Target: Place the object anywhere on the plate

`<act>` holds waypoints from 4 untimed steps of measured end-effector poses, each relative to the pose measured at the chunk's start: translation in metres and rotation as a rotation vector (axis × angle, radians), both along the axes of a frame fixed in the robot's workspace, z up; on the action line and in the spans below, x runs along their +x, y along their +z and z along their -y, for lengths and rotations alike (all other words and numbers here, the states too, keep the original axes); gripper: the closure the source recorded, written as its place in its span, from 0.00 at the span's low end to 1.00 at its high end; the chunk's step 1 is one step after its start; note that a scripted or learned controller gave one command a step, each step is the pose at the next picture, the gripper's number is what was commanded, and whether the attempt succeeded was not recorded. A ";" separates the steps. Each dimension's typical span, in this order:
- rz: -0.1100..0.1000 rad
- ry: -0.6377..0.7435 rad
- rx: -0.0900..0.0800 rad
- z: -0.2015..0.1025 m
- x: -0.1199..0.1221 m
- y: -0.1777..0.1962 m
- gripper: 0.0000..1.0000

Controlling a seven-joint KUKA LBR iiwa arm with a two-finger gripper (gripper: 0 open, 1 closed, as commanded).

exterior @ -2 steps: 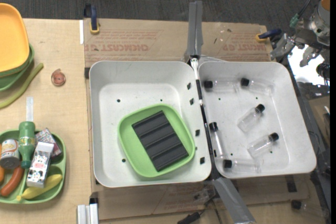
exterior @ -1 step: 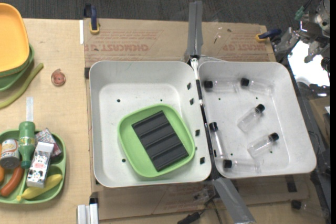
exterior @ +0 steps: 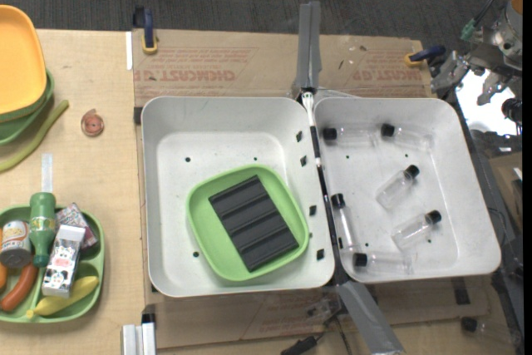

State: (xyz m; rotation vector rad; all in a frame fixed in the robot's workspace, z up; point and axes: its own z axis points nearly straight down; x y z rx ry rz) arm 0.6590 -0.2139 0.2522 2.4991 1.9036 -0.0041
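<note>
A: Where are the vials?
B: Clear vials lie scattered in the right bin, right of the green plate.
A: The end effector?
B: Beyond that bin's far right corner; grip state unclear.

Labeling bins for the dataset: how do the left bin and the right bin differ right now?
The left bin holds a green plate carrying a dark ribbed block; the right bin holds several clear vials with black caps, lying scattered. The left bin's contents sit toward its near side; the right bin's vials spread across its floor. Both are shallow, white and roughly square, set side by side.
</note>
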 end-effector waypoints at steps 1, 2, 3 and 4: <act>0.001 -0.001 0.000 0.001 0.000 0.005 0.00; 0.001 -0.045 0.000 -0.009 0.000 0.012 0.00; 0.000 -0.069 0.001 0.001 0.000 -0.006 0.00; 0.000 -0.112 0.001 0.000 0.000 -0.007 0.00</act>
